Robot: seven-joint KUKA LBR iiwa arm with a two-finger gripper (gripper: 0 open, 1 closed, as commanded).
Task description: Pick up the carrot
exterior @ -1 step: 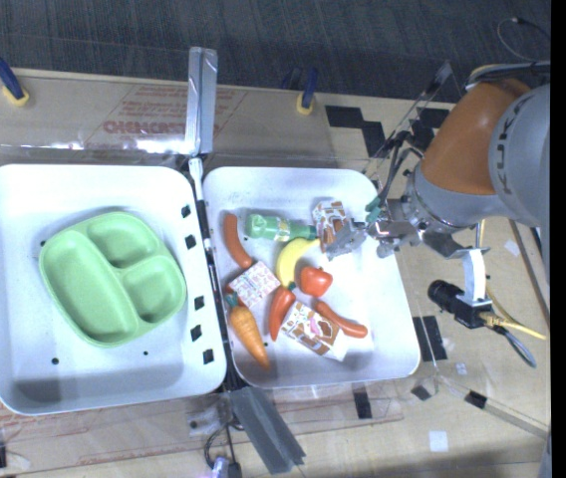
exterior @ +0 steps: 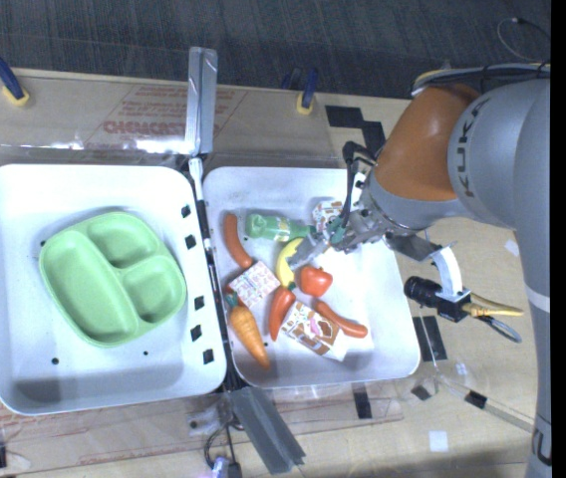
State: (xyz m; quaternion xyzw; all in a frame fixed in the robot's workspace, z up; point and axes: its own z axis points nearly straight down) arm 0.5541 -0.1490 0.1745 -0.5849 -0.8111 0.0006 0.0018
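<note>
- Nearest you: the carrot (exterior: 246, 333) lies in the right bin (exterior: 383, 366), near its front-left corner, tip toward the front wall, green top toward the divider.
- Just beside it, a red chili (exterior: 280, 312) and a small printed carton (exterior: 253, 283); a second carton (exterior: 312, 331) with a sausage (exterior: 341, 322) on its far edge sits to the right.
- Mid-bin: tomato (exterior: 314, 281), banana (exterior: 287, 258), another sausage (exterior: 235, 239), green bottle (exterior: 273, 227).
- The gripper (exterior: 335, 231) hangs over the banana and tomato area, well apart from the carrot. You can't tell its finger state from here.
- Left bin (exterior: 14, 366) holds a green divided plate (exterior: 113, 276).
</note>
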